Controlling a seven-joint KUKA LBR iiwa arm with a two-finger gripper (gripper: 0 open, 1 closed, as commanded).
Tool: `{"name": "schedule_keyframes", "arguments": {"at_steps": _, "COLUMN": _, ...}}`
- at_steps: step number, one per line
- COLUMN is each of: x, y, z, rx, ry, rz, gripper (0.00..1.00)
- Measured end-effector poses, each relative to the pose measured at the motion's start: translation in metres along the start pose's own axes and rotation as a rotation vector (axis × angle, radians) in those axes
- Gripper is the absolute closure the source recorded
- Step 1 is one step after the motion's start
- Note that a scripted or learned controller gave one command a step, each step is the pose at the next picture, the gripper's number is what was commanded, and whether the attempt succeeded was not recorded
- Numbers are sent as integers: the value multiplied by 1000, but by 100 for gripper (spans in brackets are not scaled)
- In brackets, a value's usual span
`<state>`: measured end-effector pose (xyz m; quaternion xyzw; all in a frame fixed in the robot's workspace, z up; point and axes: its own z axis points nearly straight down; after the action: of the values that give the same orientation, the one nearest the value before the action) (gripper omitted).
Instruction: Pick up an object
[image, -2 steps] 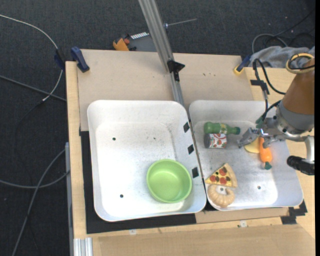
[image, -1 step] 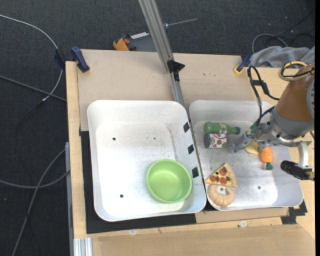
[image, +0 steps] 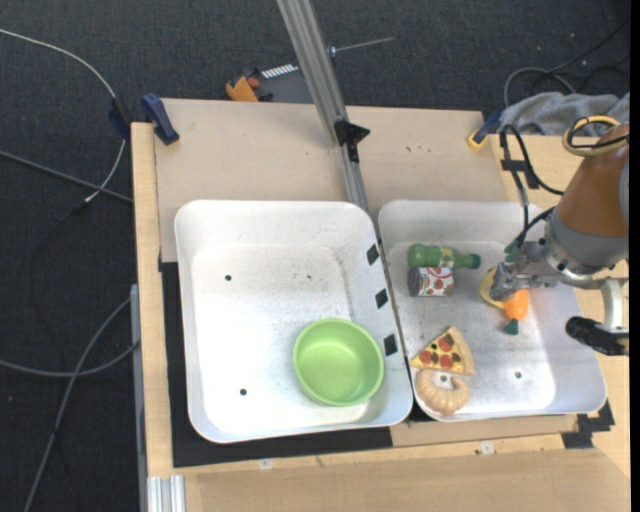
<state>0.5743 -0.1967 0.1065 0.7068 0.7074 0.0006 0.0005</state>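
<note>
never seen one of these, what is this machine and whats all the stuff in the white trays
One camera looks down at a slant on a bench with two shallow white bins. The grey and orange shape at the right is a robot arm; its claw hangs over an orange toy carrot in the right bin. Whether it grips anything is unclear. That bin also holds a green bottle, a small can, a toy pizza slice and a doughnut. The left bin holds a green bowl.

Two bins were set side by side. A bowl (image: 338, 361) lay in the left bin (image: 215, 240). In the right bin (image: 575, 385), a bottle (image: 442, 258) lay behind a can (image: 432, 281), and a pizza slice (image: 445, 352) behind a doughnut (image: 442, 392).
</note>
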Motion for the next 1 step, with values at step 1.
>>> {"name": "schedule_keyframes", "arguments": {"at_steps": 1, "x": -4, "y": 2, "z": -43, "rx": -2, "ry": -1, "rz": 1, "gripper": 100}}
